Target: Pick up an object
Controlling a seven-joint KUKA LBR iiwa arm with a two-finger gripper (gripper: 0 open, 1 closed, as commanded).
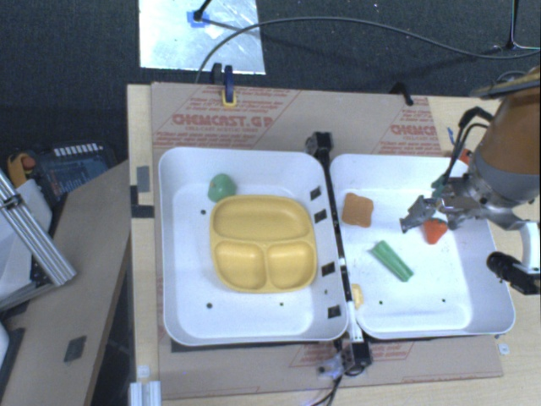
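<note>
Objects for picking are being kept in the right bin [486, 311], reachable by the arm: beside the jaws [420, 216], whose state cannot be told, the red piece [435, 231] is lying; the green stick [391, 260] and orange block [357, 211] are resting farther from them.

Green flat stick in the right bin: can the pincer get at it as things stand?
Probably yes. The green flat stick lies alone on the right white bin's floor, apart from the orange block, with the pincer close above it.
</note>
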